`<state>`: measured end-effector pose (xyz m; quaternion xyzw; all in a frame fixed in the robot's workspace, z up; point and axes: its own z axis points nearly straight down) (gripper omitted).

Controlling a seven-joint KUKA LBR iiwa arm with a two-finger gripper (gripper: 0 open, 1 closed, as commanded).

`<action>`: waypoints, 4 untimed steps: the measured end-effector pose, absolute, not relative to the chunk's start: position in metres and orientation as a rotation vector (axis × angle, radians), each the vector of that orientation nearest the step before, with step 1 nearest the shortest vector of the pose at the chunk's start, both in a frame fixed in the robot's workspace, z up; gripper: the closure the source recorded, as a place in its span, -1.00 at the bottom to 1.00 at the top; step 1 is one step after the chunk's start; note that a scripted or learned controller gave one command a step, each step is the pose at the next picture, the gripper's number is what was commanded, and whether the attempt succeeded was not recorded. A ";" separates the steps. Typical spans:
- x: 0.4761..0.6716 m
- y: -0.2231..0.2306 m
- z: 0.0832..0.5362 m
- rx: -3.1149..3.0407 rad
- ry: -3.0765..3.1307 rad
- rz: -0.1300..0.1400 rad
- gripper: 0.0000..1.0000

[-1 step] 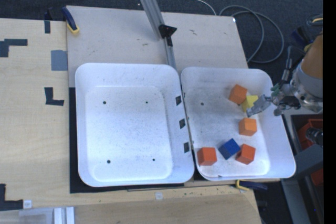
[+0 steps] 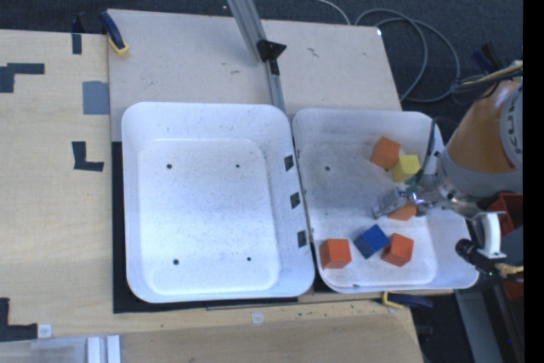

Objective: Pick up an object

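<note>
The right bin (image 2: 340, 140) holds several small blocks. An orange cube (image 2: 385, 152) and a yellow cube (image 2: 407, 165) lie near its far right side, with a small green piece (image 2: 414, 179) just below the yellow one. Along the front lie an orange cube (image 2: 335, 252), a blue cube (image 2: 371, 240) and another orange cube (image 2: 398, 249). My gripper (image 2: 398, 203) reaches in from the right and sits low over the right bin's right middle. A small orange block (image 2: 405, 212) lies right at its tip, partly covered by it.
The left bin (image 2: 204, 119) stands beside the right one, with their rims touching. A slanted metal rail (image 2: 242, 0) runs from the top of the view down to the bins' shared far corner. Cables lie on the dark floor at the upper right.
</note>
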<state>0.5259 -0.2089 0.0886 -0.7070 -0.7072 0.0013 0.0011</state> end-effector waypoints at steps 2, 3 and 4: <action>0.550 -0.140 0.096 -2.223 -2.236 -0.006 1.00; 0.570 -0.027 0.195 -2.211 -2.234 -0.010 1.00; 0.525 0.041 0.191 -2.208 -2.225 0.004 1.00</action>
